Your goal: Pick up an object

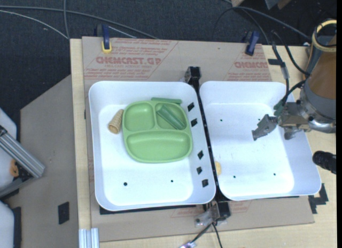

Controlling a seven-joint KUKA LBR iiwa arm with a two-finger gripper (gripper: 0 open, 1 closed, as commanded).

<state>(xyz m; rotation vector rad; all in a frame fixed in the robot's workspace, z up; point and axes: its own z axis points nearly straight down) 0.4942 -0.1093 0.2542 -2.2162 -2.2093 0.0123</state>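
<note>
The arm's hand [263, 128] hovers over the right shallow white bin [240, 183]; I cannot tell its state. A green divided plastic plate [155, 140] and tan cone [115, 121] lie in the left white bin [144, 188].

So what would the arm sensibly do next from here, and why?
Probably swing left, across the divider, toward the left bin. The gripper hangs over the right bin, while the things worth grabbing lie in the left one: a green divided plate, a green piece resting in it, and a small tan cone beside it.
</note>
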